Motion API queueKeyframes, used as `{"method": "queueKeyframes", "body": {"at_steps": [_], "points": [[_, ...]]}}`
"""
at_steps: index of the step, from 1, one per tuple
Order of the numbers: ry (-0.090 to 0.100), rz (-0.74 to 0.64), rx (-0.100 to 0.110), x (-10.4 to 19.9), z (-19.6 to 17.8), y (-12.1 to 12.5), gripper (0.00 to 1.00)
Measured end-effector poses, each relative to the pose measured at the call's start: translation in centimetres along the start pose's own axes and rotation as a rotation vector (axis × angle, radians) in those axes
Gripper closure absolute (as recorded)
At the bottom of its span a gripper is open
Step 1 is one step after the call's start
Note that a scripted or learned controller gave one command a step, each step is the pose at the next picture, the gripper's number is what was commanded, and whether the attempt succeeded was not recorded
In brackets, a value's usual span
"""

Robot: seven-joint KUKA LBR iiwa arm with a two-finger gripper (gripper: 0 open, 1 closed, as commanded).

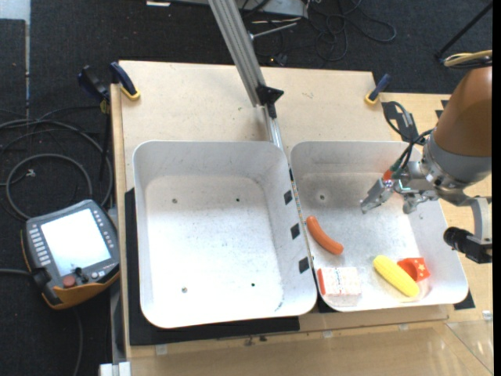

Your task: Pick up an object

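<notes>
Sausage — nearest of the loose things to the pincer, so judged the likeliest target. Lies flat on the floor of the right bin, close to the wall shared with the left bin, just beside the black marks on that wall. Long axis runs on a slant, from upper left near the wall to lower right toward the bin's middle; orange-red, slim, both ends rounded, no telling head from tail.

Hangs over the right bin's upper half, the pincer, reaching in from the right, up and to the right of the sausage and apart from it. Fingers spread, nothing between them — open and empty. One finger juts left and down, the other sits nearer the wrist.

Grouped along the near edge of the same bin: a white box with red print, a banana lying on a similar slant, and a red block touching the banana's right side. Probably left scattered for random picks, hence no order to them. Crowded, that corner — banana and block touching would likely foul a grasp, while the sausage lies alone with bare floor on its right flank.

For a grasp, closing across the narrow width looks best, meaning fingers set square to that slanted axis. Risk: wall so near on the left may block one finger.
</notes>
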State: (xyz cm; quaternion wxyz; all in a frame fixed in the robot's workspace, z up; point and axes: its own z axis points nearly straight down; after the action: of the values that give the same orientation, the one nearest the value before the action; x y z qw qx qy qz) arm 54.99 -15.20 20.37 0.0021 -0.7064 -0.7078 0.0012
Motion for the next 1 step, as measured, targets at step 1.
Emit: {"method": "queueKeyframes", "body": {"at_steps": [1], "points": [[-0.001, 0.002, -0.004, -0.02, -0.23, 0.09, 0.0]]}}
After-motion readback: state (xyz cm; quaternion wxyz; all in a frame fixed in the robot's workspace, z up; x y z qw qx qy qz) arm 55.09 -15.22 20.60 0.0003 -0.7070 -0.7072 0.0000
